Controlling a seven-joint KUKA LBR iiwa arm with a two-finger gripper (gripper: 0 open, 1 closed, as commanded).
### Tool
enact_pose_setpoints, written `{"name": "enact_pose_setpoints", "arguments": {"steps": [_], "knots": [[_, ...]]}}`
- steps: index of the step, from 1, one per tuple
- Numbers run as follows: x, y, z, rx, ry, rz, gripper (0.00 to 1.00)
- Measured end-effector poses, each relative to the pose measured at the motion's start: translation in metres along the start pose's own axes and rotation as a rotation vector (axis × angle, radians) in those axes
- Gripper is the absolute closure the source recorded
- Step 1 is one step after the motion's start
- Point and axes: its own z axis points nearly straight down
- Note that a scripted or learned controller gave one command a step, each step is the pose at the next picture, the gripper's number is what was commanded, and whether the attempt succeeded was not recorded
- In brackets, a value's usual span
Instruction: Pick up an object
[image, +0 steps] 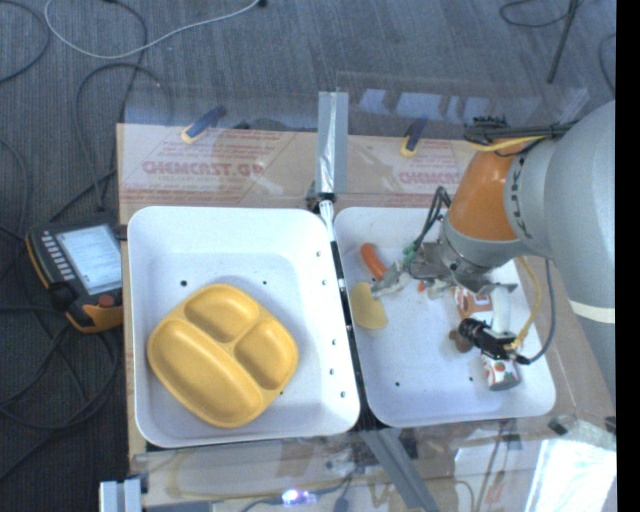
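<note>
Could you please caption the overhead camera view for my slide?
Gripper hovers over the right bin near a carrot; yellow tray fills the left bin.

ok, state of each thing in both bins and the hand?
yellow divided tray: upright, flat in the left bin, compartments bare
orange carrot-shaped toy: lying in the right bin
pale yellow piece: lying by the right bin's left wall
hand: low over the right bin, grip unclear

Bright even light, bins (240, 225) slightly overexposed (soft shadows), mild overall blur.
</note>
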Motion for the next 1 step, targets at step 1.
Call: {"name": "enact_pose_setpoints", "arguments": {"steps": [1], "knots": [[0.0069, 0.0593, 0.0099, 0.001, -0.001, 0.0, 0.0]]}}
